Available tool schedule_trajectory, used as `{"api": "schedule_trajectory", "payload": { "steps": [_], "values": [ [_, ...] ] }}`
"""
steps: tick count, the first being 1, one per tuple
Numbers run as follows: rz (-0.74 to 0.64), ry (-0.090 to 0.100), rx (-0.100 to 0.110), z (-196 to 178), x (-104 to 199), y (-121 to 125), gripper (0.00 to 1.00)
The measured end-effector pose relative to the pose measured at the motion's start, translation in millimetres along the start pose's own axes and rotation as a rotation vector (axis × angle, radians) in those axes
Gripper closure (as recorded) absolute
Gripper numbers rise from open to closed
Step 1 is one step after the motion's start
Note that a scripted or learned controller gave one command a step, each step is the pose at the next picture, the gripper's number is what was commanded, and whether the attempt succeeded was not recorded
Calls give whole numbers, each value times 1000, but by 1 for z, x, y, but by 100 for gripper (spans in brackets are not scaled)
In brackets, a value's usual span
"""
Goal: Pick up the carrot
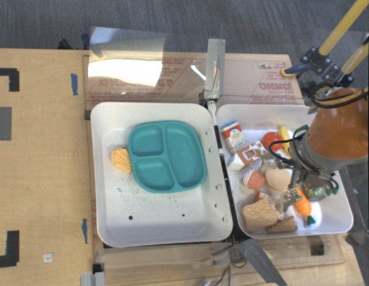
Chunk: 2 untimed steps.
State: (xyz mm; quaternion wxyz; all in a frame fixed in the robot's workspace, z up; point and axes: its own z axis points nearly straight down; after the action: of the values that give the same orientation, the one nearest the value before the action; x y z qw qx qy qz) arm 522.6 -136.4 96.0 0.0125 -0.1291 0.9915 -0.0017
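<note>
Gripper is working low in the right bin, at the carrot lying near that bin's front right corner. Jaw state: cannot tell, wrist is blocking them. Carrot is not lifted; grasp and lift remaining.

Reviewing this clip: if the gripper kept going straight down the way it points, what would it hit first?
Most likely the carrot, which lies right under the gripper in the right bin, beside the bread slice. Depth is hard to judge from this slanted view, so it might already be touching.
</note>
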Motion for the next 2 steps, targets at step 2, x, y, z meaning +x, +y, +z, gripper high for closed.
{"api": "schedule_trajectory", "payload": {
  "steps": [2],
  "values": [
    [-109,12,-6,-93,7,82,100]
  ]
}}
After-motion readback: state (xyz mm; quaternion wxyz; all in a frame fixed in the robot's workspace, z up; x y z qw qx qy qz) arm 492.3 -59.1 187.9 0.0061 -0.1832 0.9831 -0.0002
